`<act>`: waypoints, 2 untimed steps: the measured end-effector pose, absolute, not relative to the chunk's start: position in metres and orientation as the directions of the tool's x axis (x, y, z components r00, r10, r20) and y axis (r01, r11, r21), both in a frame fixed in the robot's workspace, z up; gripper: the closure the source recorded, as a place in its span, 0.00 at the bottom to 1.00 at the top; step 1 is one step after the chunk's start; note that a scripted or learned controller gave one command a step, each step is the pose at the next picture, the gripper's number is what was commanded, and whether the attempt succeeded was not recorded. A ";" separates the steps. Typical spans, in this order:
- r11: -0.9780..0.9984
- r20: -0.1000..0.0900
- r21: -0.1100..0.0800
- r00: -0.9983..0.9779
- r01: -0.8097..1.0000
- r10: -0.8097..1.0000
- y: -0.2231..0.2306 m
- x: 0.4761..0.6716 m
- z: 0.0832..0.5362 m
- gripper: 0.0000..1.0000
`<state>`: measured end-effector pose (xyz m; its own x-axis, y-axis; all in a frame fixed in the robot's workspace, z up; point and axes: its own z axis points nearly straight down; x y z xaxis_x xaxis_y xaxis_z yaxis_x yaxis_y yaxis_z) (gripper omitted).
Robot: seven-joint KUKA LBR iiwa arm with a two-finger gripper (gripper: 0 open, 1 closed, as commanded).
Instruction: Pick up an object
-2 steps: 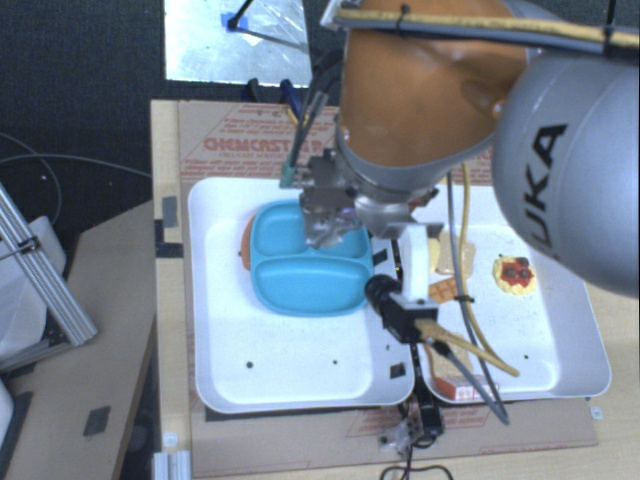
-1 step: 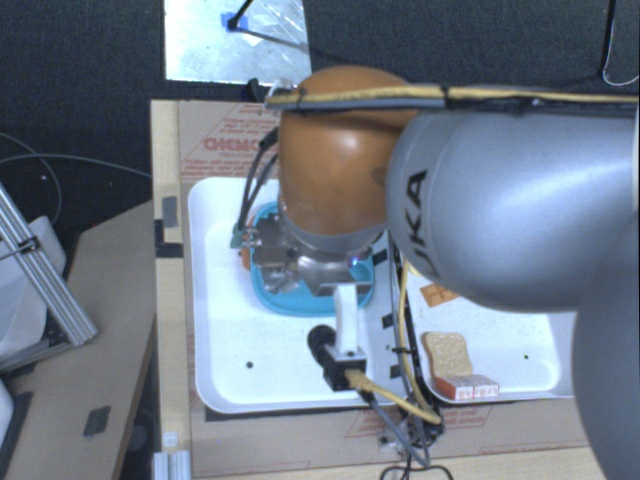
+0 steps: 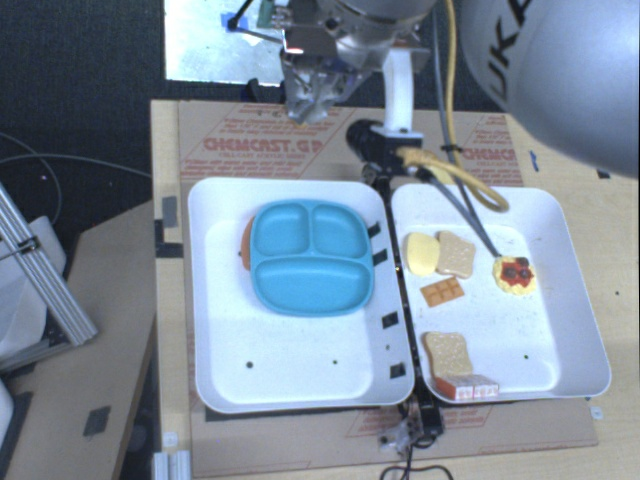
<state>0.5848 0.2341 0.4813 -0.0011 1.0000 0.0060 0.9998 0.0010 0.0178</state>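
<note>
- My claw point(image 3: 312, 96) hangs at top centre, above the bins, touching nothing; I cannot tell how it stands.
- Toy foods lie in the right bin point(image 3: 570, 268): cheese point(image 3: 422, 254), toast point(image 3: 457, 255), tart point(image 3: 515, 275).
- Blue plate point(image 3: 310, 258) fills the left bin point(image 3: 215, 298).

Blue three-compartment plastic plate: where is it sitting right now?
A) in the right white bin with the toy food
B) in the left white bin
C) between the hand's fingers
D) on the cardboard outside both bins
B: the blue three-compartment plastic plate lies flat on the floor of the left white bin, while the small toy food pieces, such as the toast slice, lie in the right white bin.
</note>
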 end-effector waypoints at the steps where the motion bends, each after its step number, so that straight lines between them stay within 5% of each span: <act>1: 0.005 0.002 0.002 -0.005 1.000 1.000 0.234 0.541 0.510 1.00; 2: 0.001 -0.005 -0.013 -0.002 1.000 1.000 0.234 0.483 0.346 1.00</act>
